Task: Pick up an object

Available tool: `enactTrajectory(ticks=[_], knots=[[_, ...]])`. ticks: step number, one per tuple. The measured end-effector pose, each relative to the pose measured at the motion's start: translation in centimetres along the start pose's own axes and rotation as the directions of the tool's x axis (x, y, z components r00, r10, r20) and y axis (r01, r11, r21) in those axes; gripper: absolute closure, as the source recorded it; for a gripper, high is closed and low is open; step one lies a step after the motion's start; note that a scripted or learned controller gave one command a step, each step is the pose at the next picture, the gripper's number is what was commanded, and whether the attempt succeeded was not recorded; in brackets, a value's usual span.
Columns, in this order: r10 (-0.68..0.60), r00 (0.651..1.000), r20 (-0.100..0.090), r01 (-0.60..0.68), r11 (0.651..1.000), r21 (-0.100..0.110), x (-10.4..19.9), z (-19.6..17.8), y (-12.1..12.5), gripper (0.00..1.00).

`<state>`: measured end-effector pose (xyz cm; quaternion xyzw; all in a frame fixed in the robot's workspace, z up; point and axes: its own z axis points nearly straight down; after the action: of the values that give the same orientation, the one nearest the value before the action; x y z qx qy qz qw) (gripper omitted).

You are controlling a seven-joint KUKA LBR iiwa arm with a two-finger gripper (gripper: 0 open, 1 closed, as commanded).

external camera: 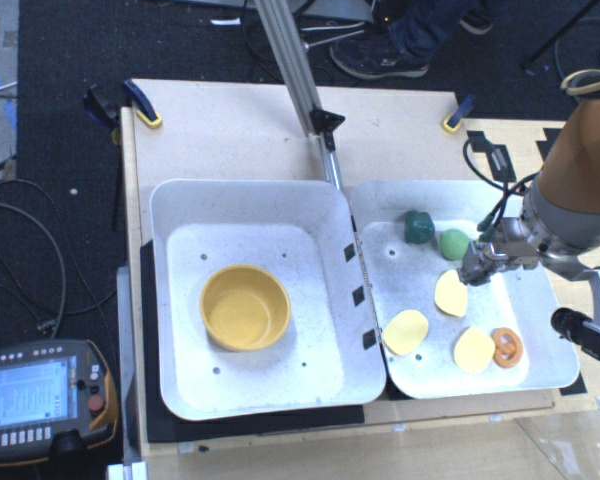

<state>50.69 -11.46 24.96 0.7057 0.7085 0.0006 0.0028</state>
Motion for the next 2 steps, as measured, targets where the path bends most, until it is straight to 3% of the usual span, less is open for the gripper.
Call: enactTrajectory(ticks=[2], knots=[[-0.004,1.0,-0.002,0.004,1.0,0.004,10.4,1.1,3.6,1.0]])
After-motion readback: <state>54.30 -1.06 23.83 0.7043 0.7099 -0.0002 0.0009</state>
